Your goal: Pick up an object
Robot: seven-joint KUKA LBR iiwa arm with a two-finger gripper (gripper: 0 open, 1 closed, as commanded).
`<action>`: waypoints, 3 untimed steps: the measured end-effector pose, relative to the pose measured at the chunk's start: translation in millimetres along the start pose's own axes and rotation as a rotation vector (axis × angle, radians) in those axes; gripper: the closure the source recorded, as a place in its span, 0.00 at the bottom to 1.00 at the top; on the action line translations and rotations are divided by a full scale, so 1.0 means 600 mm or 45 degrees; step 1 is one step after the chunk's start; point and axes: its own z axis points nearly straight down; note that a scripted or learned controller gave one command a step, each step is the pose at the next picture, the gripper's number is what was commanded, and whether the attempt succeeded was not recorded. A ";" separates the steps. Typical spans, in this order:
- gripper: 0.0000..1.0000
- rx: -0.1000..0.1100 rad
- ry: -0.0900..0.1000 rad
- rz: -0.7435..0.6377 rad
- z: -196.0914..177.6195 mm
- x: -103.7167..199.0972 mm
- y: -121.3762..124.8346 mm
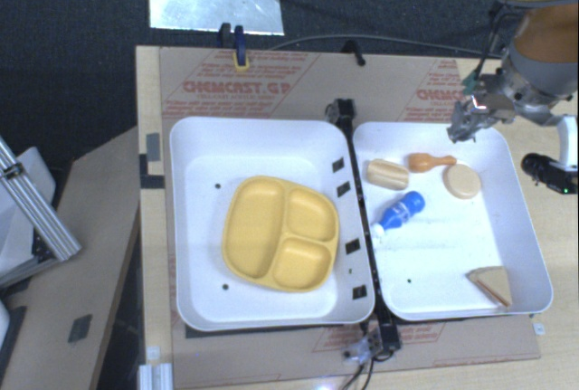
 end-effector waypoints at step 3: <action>1.00 0.011 0.005 -0.004 0.047 0.272 -0.006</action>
